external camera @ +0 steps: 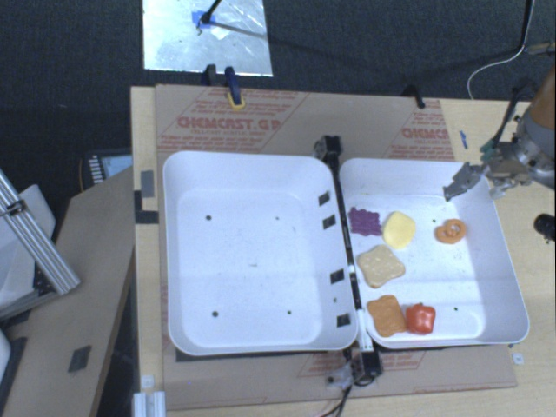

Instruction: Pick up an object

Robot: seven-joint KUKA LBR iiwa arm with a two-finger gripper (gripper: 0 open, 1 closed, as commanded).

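Tool [469, 181] above right bin's [508, 272] far edge — orange ring [450, 231] just below.

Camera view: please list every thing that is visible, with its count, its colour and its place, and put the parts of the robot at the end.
Bins: 2, white, side by side on the bench; left bin, right bin.
Purple object: 1, purple, right bin, near the divider.
Yellow object: 1, pale yellow, right bin, right of the purple one.
Orange ring-like object: 1, orange, right bin, towards its far right.
Beige object: 1, tan, right bin, middle.
Orange-brown object: 1, right bin, near edge.
Red object: 1, red, touching the orange-brown one.
Foil sheet: 1, silver, beyond the bench.
Gripper: 1, grey, above the right bin's far right corner.
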